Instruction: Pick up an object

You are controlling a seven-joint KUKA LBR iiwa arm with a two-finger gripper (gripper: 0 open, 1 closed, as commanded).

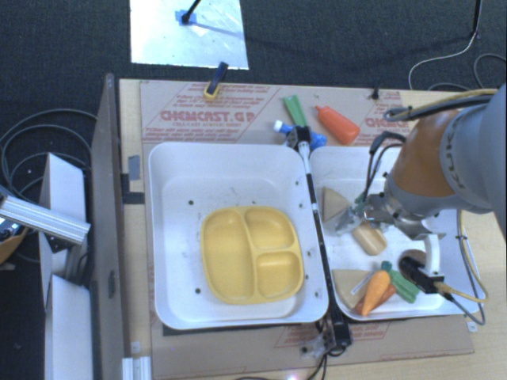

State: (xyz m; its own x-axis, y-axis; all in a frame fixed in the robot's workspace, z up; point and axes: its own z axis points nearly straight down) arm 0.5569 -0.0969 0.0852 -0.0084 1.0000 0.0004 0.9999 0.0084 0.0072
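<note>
Down in right bin [348, 169], gripper [348, 220] near its inner wall.
Grip unclear; block [369, 239] just beside, carrot [378, 290] at front.

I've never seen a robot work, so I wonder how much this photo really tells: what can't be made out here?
- Camera view: the grey robot arm covers the right side of the shallow white right-hand bin.
- Same view: the metal gripper is small and blurred; whether it touches the pale beige rounded block is unclear.
- The arm's upper part is cut off by the right edge.
</note>
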